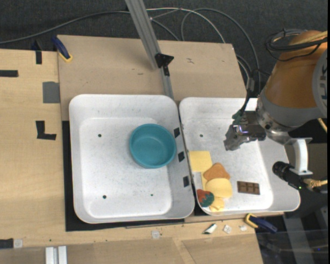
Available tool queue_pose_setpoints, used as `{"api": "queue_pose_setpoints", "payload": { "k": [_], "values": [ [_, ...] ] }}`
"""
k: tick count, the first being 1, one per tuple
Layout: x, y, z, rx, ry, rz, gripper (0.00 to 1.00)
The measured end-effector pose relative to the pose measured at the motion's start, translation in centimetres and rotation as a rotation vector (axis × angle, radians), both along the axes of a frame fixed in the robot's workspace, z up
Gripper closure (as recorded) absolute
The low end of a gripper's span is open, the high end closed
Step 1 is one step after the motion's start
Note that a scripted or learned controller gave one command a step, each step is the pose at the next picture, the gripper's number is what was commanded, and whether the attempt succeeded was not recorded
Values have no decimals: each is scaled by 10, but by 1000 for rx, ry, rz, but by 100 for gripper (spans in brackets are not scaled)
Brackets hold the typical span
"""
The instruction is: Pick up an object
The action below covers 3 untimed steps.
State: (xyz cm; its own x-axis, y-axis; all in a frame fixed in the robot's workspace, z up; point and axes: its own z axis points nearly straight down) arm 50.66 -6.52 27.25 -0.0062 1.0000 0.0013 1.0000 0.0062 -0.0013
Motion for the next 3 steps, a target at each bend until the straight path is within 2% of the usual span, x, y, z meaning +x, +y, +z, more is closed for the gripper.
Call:
{"api": "queue_pose_setpoints", "payload": {
  "k": [1, 3],
  "values": [
    [21, 46, -16, -1, 1, 0, 100],
    [32, 136, -38, -1, 1, 0, 100]
  ]
}}
